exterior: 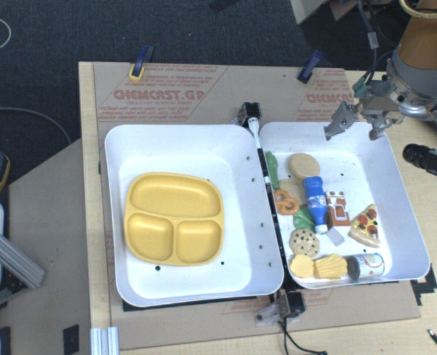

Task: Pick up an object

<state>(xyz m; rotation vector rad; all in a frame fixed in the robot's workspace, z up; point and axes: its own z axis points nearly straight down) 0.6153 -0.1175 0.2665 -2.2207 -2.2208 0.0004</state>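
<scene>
My gripper (360, 126) hangs above the far rim of the right bin (399, 198), open, with nothing between its fingers. Below it in that bin lie several small toys: a tan round bun (304, 166), a blue bottle (316, 202), a pretzel (285, 201), a green piece (271, 168), a pizza slice (366, 226), a chocolate-chip cookie (303, 240), a red-and-white block (338, 208) and a yellow corn-like piece (329, 267). The bun is the toy closest to the gripper, a short way toward the camera and to the left.
The left bin (122, 154) holds a yellow three-compartment plate (175, 218). Clamps sit at the back of the board (139, 63) (310, 66), and a black clip (249, 113) joins the bins at the far edge. Bare bin floor lies in the right bin's far right part.
</scene>
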